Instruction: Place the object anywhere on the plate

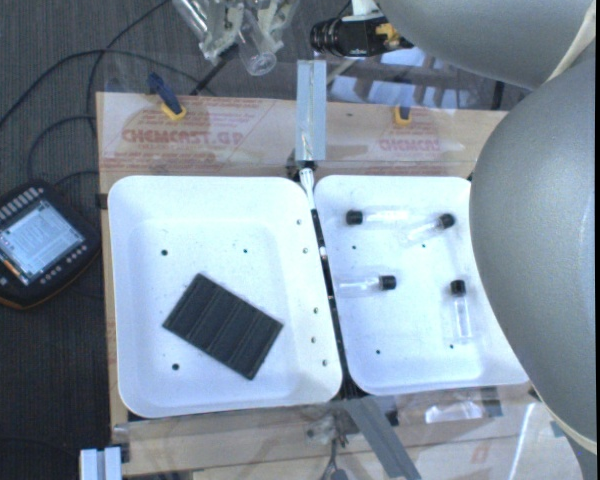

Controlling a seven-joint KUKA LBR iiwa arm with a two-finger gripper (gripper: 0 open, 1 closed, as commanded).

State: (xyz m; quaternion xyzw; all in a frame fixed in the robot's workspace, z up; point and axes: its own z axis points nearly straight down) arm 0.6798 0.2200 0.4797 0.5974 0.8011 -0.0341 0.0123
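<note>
A black ribbed rectangular plate (223, 325) lies tilted in the left white bin (140, 208), toward its front. Several clear vials with black caps lie in the right bin (410, 368): one at the back left (375, 216), one at the back right (430, 228), one near the middle (368, 285) and one on the right (460, 313). My gripper (235, 23) hangs high beyond the bins' far edge, above the dark floor, well away from the vials and the plate. Clear plastic parts blur together there, and a round clear piece (261, 61) sits just under it.
The thick grey arm (550, 218) covers the right bin's right edge. A teach pendant (30, 243) lies left of the bins. A metal bar (311, 108) stands behind the gap between the bins. Clamps (166, 96) hold the board at the back.
</note>
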